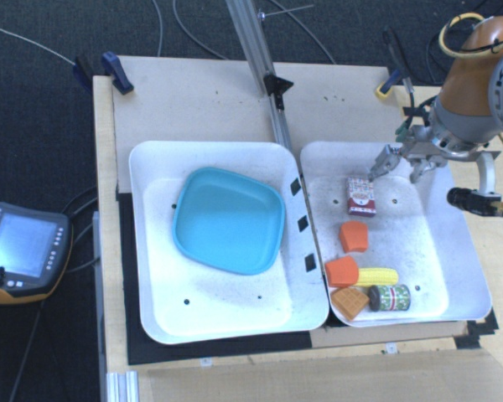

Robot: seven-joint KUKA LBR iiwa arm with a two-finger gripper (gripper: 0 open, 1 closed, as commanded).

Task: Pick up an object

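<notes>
Nearest me a waffle (350, 301), can (391, 297) and corn (376, 276) crowded the right bin's (453, 249) front edge, while the gripper (400, 164) hovered, fingers apart and empty, just beside the small carton (361, 196), seemingly needing only to shift over and descend.

Even, diffuse overhead light is seen; the scene is moderately bright. Mild glare is noted on the white bins (151, 162). Soft, short shadows are cast below the blue plate (229, 219). Sharpness is fair near the plate; slight softening and grain are observed toward the corners.
</notes>
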